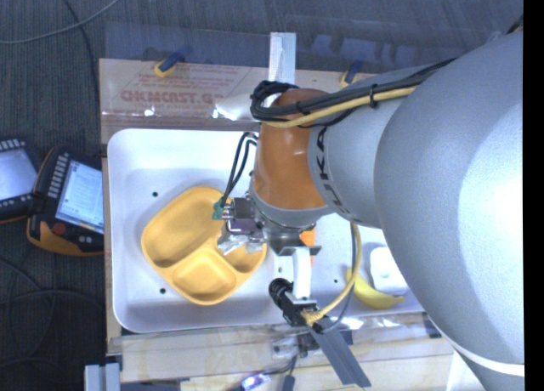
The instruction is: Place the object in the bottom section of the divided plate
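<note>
1. Camera view: a yellow divided plate (191,249) is seen lying flat in the left bin (136,177), tilted so that its small section faces the bin's near edge; that near section is judged to be the target.
2. The arm (289,168) is set over the plate's right rim, with the wrist pointed straight down, which suits a release from above.
3. The gripper (240,240) is seen at the plate's right edge, above the boundary between the sections. How far it is opened cannot be told, since the wrist hides most of it.
4. Nothing is made out in the gripper, so which object is meant, and where it lies, cannot be told.
5. In the right bin (408,296), a banana (370,291) and a white block (387,270) are seen lying just beside each other, well apart from the plate.
</note>
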### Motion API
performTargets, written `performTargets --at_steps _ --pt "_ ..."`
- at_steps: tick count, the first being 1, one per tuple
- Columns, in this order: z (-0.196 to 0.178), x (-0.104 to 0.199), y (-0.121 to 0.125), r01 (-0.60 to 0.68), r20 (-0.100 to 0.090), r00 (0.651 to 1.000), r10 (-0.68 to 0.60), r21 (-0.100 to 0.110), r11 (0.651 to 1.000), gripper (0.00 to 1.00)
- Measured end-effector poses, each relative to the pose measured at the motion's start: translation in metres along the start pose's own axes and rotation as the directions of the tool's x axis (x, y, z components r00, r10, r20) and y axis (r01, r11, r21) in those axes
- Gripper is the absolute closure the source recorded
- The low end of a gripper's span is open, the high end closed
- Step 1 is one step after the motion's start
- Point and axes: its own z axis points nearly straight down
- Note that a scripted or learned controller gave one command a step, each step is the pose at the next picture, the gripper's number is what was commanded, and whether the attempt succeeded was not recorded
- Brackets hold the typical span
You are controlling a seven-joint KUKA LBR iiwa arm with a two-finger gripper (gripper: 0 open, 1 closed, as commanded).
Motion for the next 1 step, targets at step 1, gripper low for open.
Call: performTargets --at_steps 1 --pt "-0.0173 0.0372 -0.0041 0.211 0.002 0.978 -0.211 -0.001 0.978 1.0"
